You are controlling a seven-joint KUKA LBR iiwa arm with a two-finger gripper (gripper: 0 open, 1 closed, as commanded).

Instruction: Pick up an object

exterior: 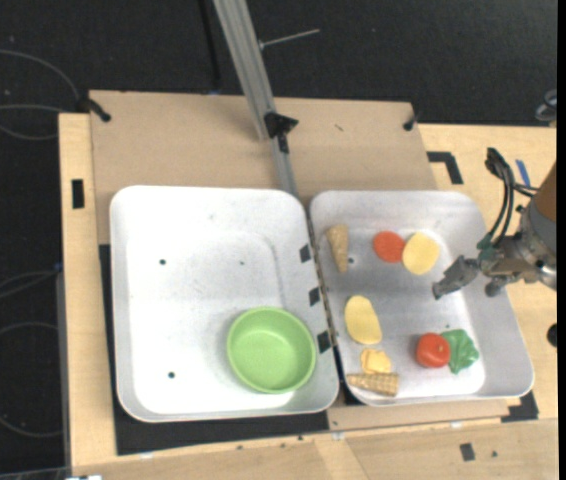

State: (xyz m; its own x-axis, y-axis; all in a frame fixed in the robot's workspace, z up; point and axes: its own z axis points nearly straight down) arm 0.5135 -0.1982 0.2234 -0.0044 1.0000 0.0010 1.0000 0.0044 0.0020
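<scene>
Gripper [450,280] hovering over right bin [403,208], grasping nothing; finger state hard to tell. Left bin [163,228] holding green bowl [271,349]. Yellow lemon [421,253], red tomato [431,350] sitting unpicked. Pick not yet done.

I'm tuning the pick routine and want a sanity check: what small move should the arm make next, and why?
Probably ease the gripper leftward and a little up toward the pale yellow round piece. The gripper hangs over the right bin with nothing visibly between its fingers, and that piece lies closest, beside the orange-red piece.
</scene>
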